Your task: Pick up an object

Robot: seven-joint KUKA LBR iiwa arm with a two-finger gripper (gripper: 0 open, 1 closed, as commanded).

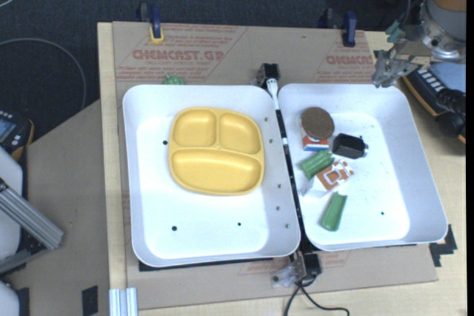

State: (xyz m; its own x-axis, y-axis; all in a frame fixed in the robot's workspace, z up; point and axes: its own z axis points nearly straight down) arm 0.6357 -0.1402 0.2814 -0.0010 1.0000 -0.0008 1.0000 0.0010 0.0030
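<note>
Two white bins side by side. Nearest me, a green cylindrical plastic piece (333,211) lies in the right bin (415,181), below and left of the jaws. Beyond it I note an orange-and-white packet (335,175), a smaller green piece (314,163), a black block (349,146) and a brown round disc (317,122). Far left of the jaws, a yellow divided plastic plate (217,151) sits in the left bin (148,181). Farthest, the gripper (386,74) hangs over the right bin's back rim; I cannot tell how wide it stands.
</note>
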